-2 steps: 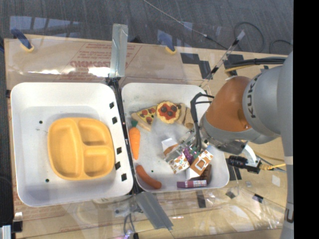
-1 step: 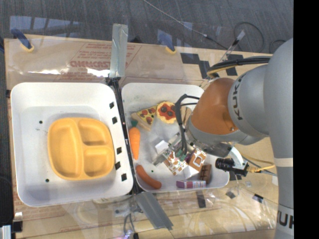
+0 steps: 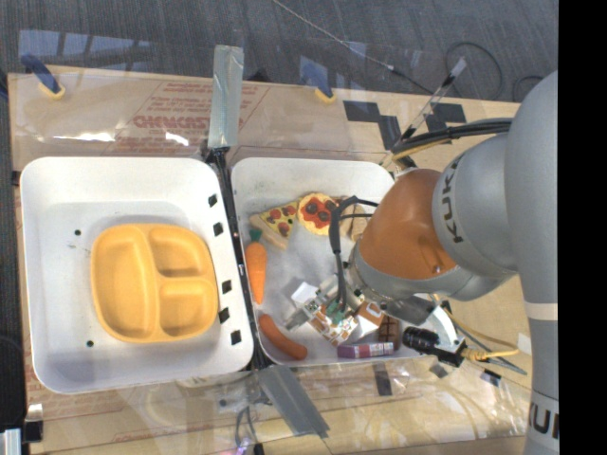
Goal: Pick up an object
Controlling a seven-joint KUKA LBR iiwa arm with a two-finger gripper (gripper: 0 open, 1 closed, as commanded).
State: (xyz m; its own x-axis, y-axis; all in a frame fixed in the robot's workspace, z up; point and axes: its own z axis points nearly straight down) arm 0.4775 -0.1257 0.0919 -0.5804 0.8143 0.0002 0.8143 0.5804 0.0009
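Objects for picking lie in the right bin [image 3: 285,173]: a toy pizza slice [image 3: 277,222] and a round pizza piece [image 3: 316,210] at about 11 o'clock in that bin, touching or nearly touching each other; an orange carrot [image 3: 256,271] standing lengthwise along the bin's 9 o'clock wall; a red sausage [image 3: 283,337] at 7 o'clock near the lower rim; and a purple bar [image 3: 366,350] at 5 o'clock, beside a dark chocolate-like piece [image 3: 388,329]. The gripper [image 3: 327,316] hangs low at about 6 o'clock in the bin, over a small cluttered patch between the sausage and the purple bar. Whether its tips are apart or together cannot be told. The left bin [image 3: 57,188] holds a yellow divided tray [image 3: 152,281], lying flat near its centre. Both bins sit on the table [image 3: 114,112].
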